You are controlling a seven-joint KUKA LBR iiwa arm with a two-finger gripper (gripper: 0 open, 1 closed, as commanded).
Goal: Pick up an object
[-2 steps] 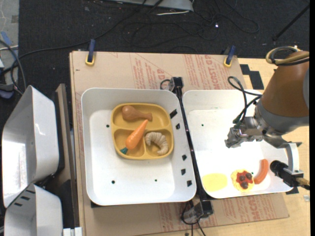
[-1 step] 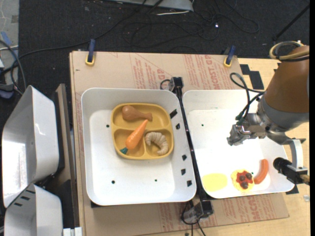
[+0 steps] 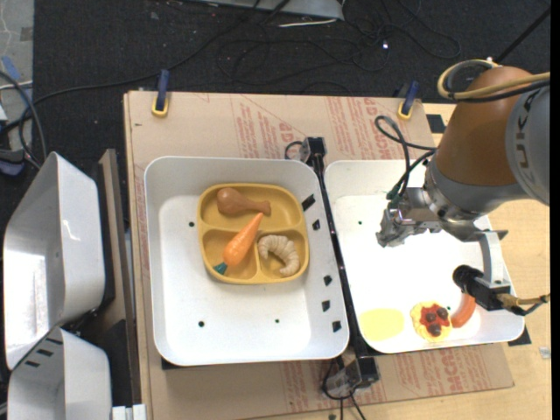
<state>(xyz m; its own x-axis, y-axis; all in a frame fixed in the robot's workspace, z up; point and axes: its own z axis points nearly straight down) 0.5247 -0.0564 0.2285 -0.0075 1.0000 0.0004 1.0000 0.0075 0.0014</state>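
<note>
approach step judged in hand: tool point(image 3: 391, 231) poised over right bin point(image 3: 367, 191), finger state cannot be told (angle hides it). candidates seen at bin's near edge: yellow disc point(image 3: 381, 324), pizza slice toy point(image 3: 430, 318), orange sausage point(image 3: 464, 310). descent onto one needed next.
</note>
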